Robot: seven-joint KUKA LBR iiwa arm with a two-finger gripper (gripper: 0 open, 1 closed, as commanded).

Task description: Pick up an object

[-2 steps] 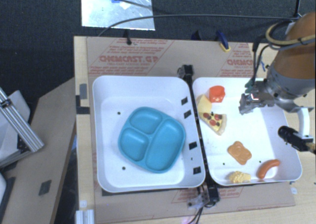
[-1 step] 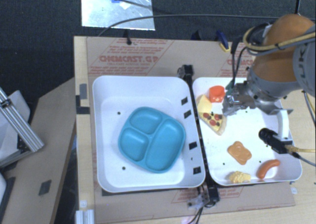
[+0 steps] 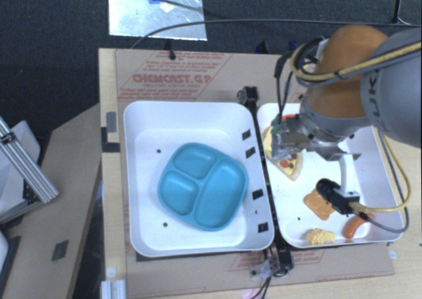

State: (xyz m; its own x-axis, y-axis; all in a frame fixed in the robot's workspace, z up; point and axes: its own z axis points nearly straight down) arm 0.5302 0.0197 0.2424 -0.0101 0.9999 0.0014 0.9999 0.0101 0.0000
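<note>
Tabletop (image 3: 112, 93) of tan board carries two shallow white plastic bins side by side. Left bin (image 3: 142, 126) holds a light-blue three-compartment plastic tray (image 3: 202, 186), lying slightly turned. Right bin (image 3: 372, 179) holds a wedge-shaped toy pizza slice (image 3: 291, 166), a brown toast-like toy piece (image 3: 318, 204), a pale yellow lumpy toy (image 3: 318, 236) and an orange-red toy sausage (image 3: 356, 226). Grey arm's end effector (image 3: 285, 140) hangs low at the right bin's left side, right over the pizza slice; whether it is apart or together, I cannot tell.
</note>
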